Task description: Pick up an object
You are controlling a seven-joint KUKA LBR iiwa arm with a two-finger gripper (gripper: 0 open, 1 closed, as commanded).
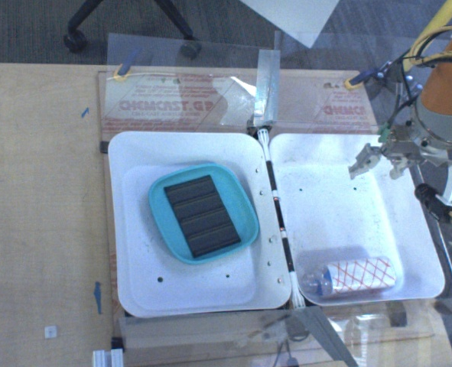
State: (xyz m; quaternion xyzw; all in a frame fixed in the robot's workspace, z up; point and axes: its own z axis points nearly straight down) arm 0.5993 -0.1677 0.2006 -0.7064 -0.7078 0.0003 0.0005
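One teal tray [203, 214] left bin [126, 167] | one bottle [352, 276] right bin [409, 228]

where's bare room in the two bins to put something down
The right bin is bare from the gripper at its far edge down to the bottle along its near wall. The left bin is crowded: the teal tray leaves just a rim of floor.
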